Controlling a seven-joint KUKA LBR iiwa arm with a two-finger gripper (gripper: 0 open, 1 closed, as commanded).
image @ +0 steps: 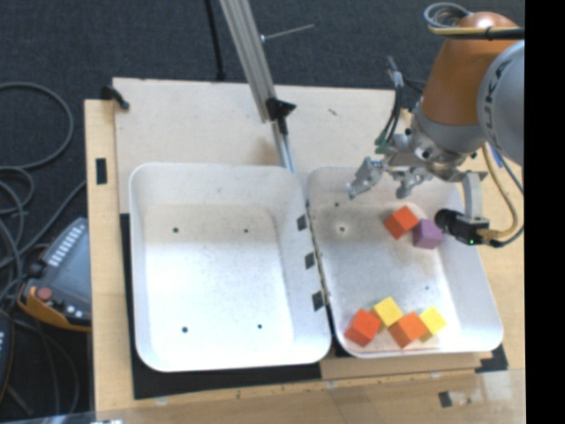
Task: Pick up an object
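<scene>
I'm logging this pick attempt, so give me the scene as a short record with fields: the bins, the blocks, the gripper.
bins: left bin and right bin, side by side
far pair in right bin: orange block touching purple block
near cluster in right bin: orange block, yellow block, orange block, yellow block
gripper: above the right bin's far end, fingers apart, nothing between them
</scene>
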